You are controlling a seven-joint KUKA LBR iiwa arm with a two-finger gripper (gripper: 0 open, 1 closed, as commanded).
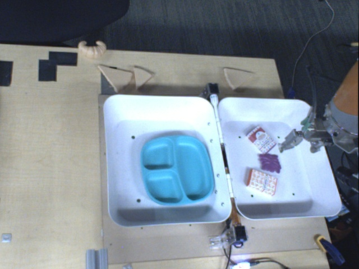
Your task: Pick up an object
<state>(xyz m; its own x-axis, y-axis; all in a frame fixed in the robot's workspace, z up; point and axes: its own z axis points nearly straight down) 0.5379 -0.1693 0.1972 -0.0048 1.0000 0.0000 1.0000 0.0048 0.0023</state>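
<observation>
bench [50, 167] — wooden | two white bins: left bin [120, 114], right bin [314, 206] — side by side

The arm [349, 102] is reaching in from the right edge of the camera view, its grey body and orange band showing only partly at the frame's border. The wrist is leaning leftward and slightly downward, carrying the gripper [297, 140] ahead of it. The gripper is pointing toward the left, with one finger [289, 140] angling down and to the left and another stubbier part hanging just right of it; the fingers appear to be standing somewhat apart, though the blur makes this uncertain. Nothing is showing between them.
</observation>
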